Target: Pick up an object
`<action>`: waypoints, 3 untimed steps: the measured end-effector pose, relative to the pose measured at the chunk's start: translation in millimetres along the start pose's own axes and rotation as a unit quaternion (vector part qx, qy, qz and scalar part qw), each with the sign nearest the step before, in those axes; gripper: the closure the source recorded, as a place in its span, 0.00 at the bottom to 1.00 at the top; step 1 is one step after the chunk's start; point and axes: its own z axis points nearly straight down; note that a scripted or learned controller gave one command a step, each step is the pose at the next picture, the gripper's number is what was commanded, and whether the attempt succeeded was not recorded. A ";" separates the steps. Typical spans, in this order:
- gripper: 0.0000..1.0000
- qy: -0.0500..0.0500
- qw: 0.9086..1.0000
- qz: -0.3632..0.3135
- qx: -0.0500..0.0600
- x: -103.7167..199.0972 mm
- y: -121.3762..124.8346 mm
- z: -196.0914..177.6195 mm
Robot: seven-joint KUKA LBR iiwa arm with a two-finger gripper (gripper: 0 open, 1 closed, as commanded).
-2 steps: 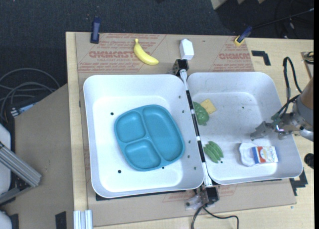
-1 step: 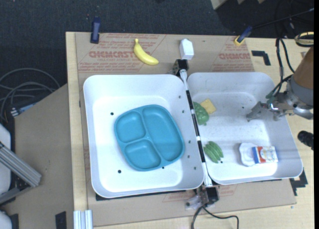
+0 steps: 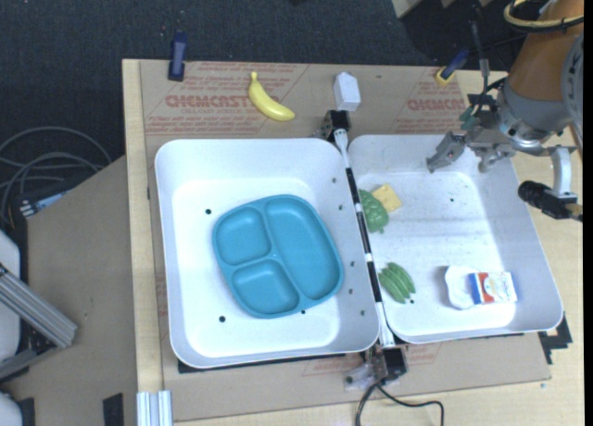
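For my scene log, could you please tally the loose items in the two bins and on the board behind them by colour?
Blue: 1, the divided plate in the left bin.
Green: 2, one piece and another in the right bin.
Yellow: 2, the block and the banana.
White: 1, the carton.
Total: 6

Bench point(image 3: 148, 230) — cardboard-topped — bears two white bins: left bin point(image 3: 185, 322), right bin point(image 3: 528, 257). A banana point(image 3: 267, 100) lies behind the left bin.
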 end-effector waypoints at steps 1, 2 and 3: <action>0.00 0.001 1.000 0.001 0.002 91.0 -22.8 -30.7; 0.00 0.000 1.000 0.002 0.000 78.9 -22.0 68.2; 0.00 0.000 1.000 0.002 0.003 53.0 -91.2 69.9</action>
